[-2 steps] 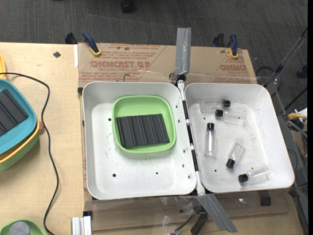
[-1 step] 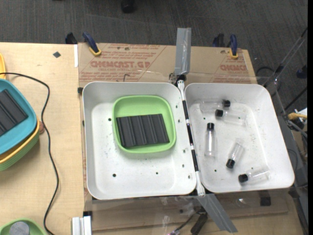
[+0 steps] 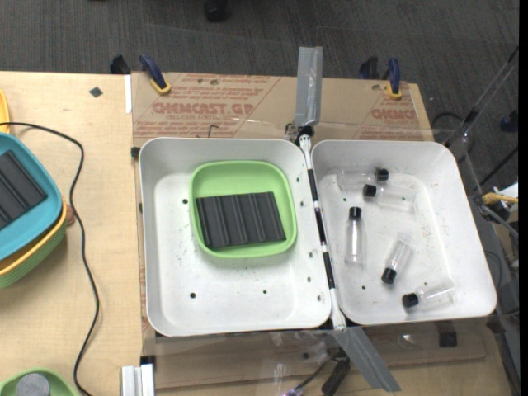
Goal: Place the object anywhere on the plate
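Camera view gives you five clear vials with black caps lying in the right bin [image 3: 462, 188]. One vial [image 3: 355, 234] lies near the bin's left wall, about midway along it. Two more, [image 3: 373, 174] and [image 3: 388, 196], sit toward the far left corner. Another [image 3: 396, 262] rests near the middle, and the last [image 3: 427, 296] lies by the near edge. The green plate [image 3: 242, 180], with a dark ribbed insert [image 3: 242, 219], sits in the far half of the left bin [image 3: 165, 287]. You cannot tell the gripper's state from here.
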Controlling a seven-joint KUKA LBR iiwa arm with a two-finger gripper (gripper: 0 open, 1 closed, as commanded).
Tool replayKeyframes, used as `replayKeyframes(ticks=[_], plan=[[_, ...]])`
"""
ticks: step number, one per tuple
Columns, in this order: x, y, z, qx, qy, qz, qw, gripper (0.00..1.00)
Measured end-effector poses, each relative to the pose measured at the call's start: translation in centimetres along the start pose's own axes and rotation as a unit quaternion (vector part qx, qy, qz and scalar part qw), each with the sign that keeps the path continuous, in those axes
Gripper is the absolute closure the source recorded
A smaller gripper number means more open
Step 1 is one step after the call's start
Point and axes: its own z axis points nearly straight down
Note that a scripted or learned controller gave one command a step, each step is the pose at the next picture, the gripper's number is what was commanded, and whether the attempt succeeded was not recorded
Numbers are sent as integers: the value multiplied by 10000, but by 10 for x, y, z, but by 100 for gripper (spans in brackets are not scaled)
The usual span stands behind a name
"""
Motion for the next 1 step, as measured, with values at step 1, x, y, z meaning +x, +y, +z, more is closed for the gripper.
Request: replayKeyframes(ticks=[1], plan=[[0, 0, 14, 4, -3, 12, 10000, 0]])
